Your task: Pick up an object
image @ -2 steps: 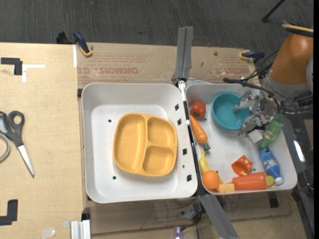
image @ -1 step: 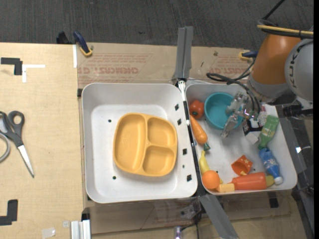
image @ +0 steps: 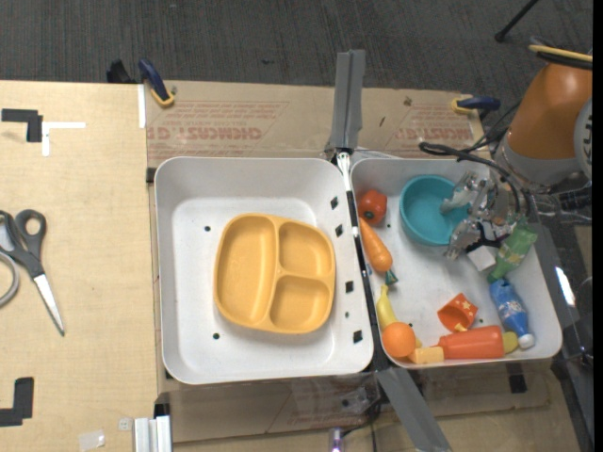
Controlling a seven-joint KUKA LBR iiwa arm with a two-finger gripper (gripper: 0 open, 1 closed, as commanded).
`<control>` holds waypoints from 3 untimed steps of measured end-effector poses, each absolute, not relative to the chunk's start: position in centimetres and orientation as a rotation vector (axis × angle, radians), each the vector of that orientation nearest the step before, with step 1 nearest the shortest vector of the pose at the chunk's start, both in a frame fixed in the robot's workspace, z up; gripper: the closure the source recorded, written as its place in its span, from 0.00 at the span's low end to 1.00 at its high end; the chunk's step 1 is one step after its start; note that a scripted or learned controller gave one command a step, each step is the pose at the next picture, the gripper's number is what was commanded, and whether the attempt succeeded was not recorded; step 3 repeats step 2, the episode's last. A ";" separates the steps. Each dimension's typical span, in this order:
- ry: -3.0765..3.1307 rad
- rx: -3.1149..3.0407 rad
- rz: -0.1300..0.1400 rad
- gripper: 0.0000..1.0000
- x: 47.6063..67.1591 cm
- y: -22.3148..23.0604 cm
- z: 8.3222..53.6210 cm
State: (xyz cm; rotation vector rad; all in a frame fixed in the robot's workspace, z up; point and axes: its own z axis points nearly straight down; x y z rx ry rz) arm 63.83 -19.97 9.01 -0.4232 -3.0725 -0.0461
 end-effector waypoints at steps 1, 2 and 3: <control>-3.063 -0.555 -0.004 0.00 63.6 -14.0 9.2; -3.067 -0.704 -0.002 0.00 64.5 -10.4 9.4; -3.067 -0.704 -0.002 0.00 64.5 -10.4 9.4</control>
